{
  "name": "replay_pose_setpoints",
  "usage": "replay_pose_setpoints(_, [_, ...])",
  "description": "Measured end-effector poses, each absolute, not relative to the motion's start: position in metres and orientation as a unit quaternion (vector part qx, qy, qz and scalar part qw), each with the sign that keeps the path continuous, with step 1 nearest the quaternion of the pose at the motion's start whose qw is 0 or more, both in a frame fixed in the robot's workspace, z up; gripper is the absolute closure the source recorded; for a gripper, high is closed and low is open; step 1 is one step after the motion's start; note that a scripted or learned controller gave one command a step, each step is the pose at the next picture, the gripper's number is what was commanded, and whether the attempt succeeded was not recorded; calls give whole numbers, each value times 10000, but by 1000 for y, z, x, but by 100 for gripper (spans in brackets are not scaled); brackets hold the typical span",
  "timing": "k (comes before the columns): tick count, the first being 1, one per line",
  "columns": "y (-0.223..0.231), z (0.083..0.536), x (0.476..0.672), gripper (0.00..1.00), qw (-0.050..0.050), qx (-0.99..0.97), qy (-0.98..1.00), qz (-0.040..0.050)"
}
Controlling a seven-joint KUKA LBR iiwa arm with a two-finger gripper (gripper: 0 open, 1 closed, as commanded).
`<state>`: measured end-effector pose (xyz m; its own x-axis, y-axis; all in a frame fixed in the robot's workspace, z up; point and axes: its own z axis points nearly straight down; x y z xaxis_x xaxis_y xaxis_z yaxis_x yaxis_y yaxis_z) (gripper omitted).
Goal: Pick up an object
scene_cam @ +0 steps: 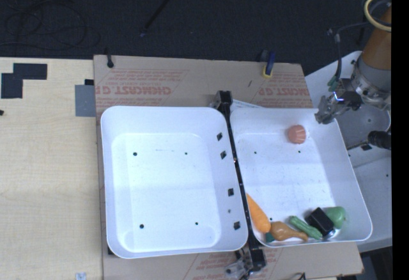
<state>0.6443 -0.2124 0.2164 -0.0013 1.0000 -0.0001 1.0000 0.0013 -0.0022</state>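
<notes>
The left bin (167, 183) offers a bare white floor, open to approach from above on every side. In the right bin (291, 173) the middle floor lies free; a pink ball (296, 134) sits alone toward one o'clock. Toward six o'clock the near wall is crowded by an orange carrot (257, 213), a tan piece (286, 231), a green piece (305, 227), a black block (320, 221) and a green ball (335, 214). The claw (327, 108) hangs beyond the far right rim.

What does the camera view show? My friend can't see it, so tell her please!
A robot gripper hovers by the right bin's far edge, near a pink ball. An orange carrot and some green toys sit in that bin's near corner.
</notes>
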Motion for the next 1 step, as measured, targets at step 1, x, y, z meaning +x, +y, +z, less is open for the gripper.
replay_pose_setpoints(1, [-212,116,641,100,88,-7071,-7070,46])
